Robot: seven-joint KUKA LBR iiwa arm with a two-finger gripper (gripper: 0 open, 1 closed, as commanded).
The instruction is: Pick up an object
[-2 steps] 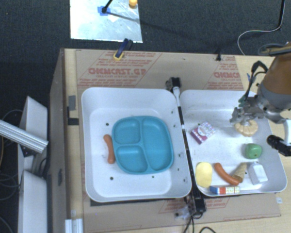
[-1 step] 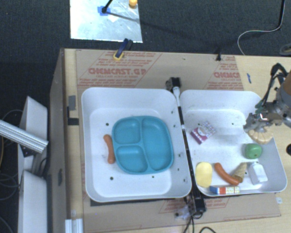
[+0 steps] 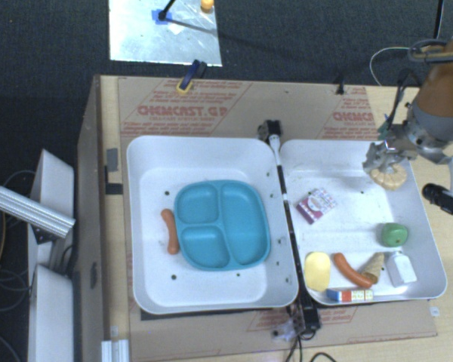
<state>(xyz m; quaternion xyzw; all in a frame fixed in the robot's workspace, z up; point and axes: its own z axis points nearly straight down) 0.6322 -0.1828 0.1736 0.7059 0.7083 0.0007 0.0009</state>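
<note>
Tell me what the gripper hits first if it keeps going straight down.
Probably the beige object just under the gripper in the right bin; depth is unclear, so contact may already exist.

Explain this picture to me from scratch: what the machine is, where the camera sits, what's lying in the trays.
One camera looks down at a slant on a bench with two shallow white bins. The machine at the right is a robot arm, grey and orange, ending in a gripper low over a tan, cookie-like object in the right bin. Whether it holds it cannot be told. That bin also has a pink packet, a green object, a yellow one and a sausage. The left bin holds a blue divided plate and another sausage beside it.
</note>
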